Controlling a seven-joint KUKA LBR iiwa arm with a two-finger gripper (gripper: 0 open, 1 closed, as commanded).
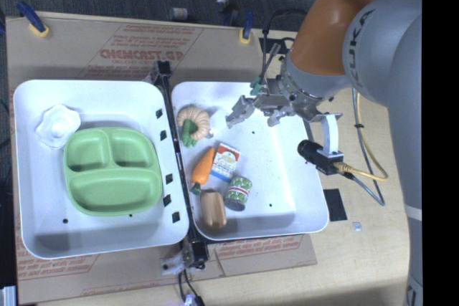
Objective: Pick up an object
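1. One desk [344, 240] with a cardboard sheet under two white bins; its edges are cut off by the frame.
2. One grey arm [380, 18] with an orange band enters from the right; its bulk hides the right bin's far right corner.
3. Two shallow white bins lie side by side, touching along a black clipped seam: the left bin [36, 226] and the right bin [287, 183].
4. One green divided plate [112, 170] with three compartments lies in the left bin.
5. One end effector [247, 107] hovers over the right bin's far part, above bare white floor; I cannot tell whether it is released or clenched, and nothing shows between its tips.
6. One white crumpled object [57, 124] sits in the left bin's far left corner; its kind is hard to make out.
7. Five small objects cluster along the right bin's left side, apart from the end effector: a tan gourd with a green stem [195, 122], an orange carrot [203, 165], a small printed carton [224, 161], a brown bread-like piece [212, 209], and a green-labelled can [238, 192] on its side.
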